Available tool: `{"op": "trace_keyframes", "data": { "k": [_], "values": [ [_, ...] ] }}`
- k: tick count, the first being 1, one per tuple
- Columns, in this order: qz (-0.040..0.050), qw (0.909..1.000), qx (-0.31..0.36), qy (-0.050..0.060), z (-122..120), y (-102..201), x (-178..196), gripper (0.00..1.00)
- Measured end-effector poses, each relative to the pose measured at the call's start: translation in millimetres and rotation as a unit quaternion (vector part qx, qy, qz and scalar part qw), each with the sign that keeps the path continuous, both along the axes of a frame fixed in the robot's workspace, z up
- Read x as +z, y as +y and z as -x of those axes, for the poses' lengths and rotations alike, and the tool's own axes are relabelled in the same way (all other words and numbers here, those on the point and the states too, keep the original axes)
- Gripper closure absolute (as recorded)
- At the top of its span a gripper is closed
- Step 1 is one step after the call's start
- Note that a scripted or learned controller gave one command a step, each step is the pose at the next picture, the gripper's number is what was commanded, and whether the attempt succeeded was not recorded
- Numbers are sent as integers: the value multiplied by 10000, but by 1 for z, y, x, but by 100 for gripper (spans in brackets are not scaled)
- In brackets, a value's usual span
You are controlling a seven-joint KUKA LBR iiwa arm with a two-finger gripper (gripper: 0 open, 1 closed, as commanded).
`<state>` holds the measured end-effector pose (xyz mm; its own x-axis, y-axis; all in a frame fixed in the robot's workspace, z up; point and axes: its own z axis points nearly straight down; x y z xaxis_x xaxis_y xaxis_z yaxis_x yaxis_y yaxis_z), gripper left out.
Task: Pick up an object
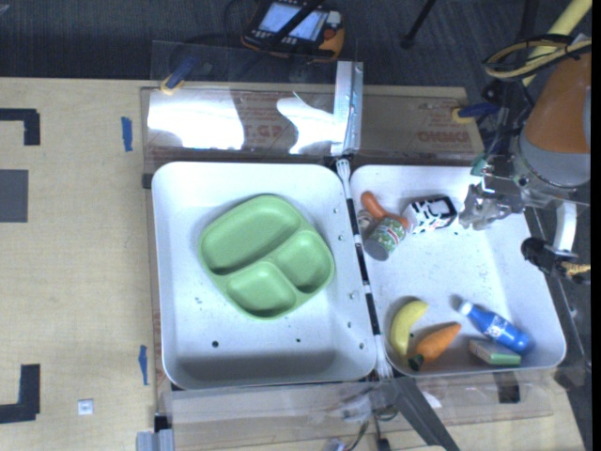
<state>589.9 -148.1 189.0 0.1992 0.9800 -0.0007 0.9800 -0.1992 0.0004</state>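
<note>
The right bin (460, 271) holds several objects. A small can (387, 236) lies next to an orange-red sausage-shaped piece (373, 203) at the bin's far left. A black-and-white patterned object (432, 211) sits just right of them. Along the near edge lie a yellow banana (406, 325), an orange carrot (437, 339), a blue bottle (493, 324) and a small green-brown block (495, 352). My gripper (477, 210) hangs over the far right part of this bin, just right of the black-and-white object, with nothing visibly held.
The left bin (178, 346) holds a green divided plate (266, 254). A raised divider (362, 271) separates the two bins. The arm, with cables (554, 252), covers the right bin's far right corner. Bare floor shows mid-bin.
</note>
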Motion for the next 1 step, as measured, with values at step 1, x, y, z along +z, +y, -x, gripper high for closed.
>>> {"op": "trace_keyframes", "data": {
  "k": [1],
  "values": [
    [2, 9986, -535, -2, -50, 2, 70, 100]
  ]
}}
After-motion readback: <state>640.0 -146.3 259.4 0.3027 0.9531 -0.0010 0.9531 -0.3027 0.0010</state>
